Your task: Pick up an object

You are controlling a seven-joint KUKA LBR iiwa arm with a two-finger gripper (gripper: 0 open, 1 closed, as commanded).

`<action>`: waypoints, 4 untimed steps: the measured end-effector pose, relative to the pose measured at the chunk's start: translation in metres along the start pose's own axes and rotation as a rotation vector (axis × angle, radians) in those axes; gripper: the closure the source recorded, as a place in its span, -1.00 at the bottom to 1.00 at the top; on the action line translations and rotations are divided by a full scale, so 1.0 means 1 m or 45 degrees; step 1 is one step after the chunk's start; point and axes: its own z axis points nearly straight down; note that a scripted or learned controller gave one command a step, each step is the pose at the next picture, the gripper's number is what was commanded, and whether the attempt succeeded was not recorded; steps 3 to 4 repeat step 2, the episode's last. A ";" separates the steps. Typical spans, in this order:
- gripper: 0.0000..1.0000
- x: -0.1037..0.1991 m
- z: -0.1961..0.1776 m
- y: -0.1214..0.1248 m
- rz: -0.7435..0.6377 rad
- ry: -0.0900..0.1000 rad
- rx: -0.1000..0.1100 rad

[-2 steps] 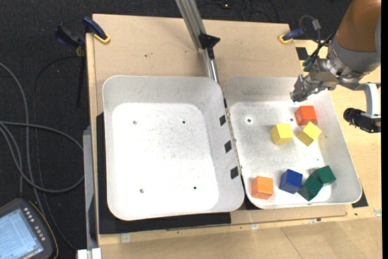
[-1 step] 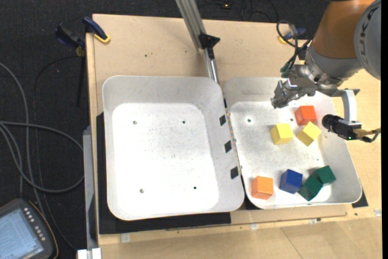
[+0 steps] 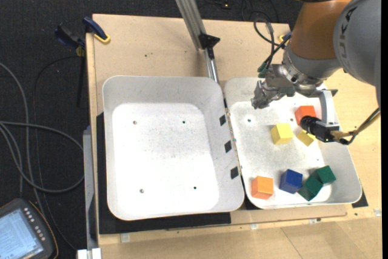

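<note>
Several blocks (image 3: 292,181) are lying in the right bin (image 3: 245,148); the gripper (image 3: 262,99) is hovering over its far end, grip state unclear.

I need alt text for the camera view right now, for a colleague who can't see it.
The gripper hangs over the back of the right bin, apart from the blocks there: yellow, red, orange, blue and two green. The left bin sits beside it.
</note>
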 end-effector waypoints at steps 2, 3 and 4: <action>1.00 0.101 0.001 0.003 0.002 -0.002 -0.001; 1.00 0.101 0.001 0.003 0.002 -0.002 -0.001; 1.00 0.101 0.001 0.003 0.002 -0.002 -0.001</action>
